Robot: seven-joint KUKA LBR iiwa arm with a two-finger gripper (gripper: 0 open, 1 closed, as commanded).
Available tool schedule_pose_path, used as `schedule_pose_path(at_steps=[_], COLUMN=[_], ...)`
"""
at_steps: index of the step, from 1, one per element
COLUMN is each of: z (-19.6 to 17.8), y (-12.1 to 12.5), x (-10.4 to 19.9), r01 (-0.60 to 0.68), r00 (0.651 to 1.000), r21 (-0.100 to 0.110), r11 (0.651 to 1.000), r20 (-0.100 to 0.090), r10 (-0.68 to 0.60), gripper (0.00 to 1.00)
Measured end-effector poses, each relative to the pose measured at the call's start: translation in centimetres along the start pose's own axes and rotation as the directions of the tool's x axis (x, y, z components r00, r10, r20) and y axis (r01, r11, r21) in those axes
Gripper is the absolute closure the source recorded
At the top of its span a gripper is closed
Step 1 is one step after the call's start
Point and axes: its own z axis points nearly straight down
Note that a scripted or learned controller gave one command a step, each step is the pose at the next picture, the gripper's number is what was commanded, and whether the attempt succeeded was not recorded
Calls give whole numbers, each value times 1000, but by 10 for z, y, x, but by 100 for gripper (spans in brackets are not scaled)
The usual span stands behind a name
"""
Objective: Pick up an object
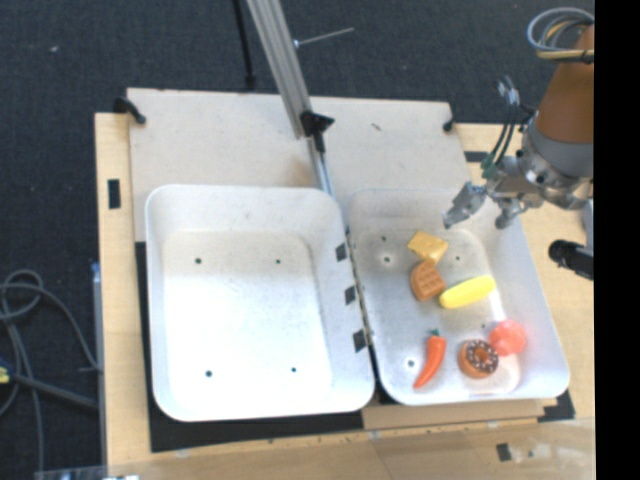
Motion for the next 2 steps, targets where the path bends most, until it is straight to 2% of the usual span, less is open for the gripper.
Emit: schedule_pose_path(at_steps=[1, 2], z=[42, 104], y=[2, -5], x=[-1, -3], r01=[-3, -2], r00=[1000, 1000], r21=[0, 3], r11=[1000, 1000], r20=[0, -1], r10=[3, 2], gripper=[0, 0])
